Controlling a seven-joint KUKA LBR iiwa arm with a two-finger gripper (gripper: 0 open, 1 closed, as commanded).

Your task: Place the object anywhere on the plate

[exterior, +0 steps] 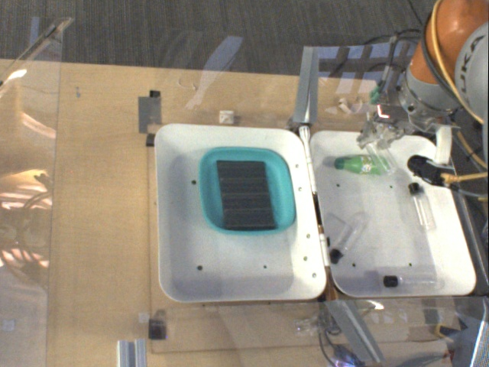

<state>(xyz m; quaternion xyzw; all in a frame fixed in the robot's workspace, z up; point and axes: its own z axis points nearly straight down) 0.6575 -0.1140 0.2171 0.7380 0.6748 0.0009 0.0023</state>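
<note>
The bench (92, 205) bears two shallow white bins side by side. The left bin (176, 266) holds a teal plate (208, 174) in its middle, slightly nearer the far edge; a dark ribbed rectangular block (244, 193) lies flat on the plate's centre, its long sides running from the bin's far edge toward the near one.

The right bin (451, 274) holds several small things. A green bottle-like object (353, 164) lies on its side close to the bin's far edge, near the far left corner. A clear tube with a dark tip (344, 239) lies tilted near the left edge, its dark end toward the near left corner. Another clear tube (422, 205) lies along the right side of the bin, and a small black piece (390, 281) sits near the near edge.

The grey arm (458, 37) with its orange band reaches over the far right corner of the right bin. The gripper (380, 140) hangs above the bin's far edge, just above and beside the right end of the green object. Whether its jaws are open or closed cannot be told, as they blur against the bin and the clear parts around them. Nothing is seen held. The green object lies in the right bin, well apart from the plate.
</note>
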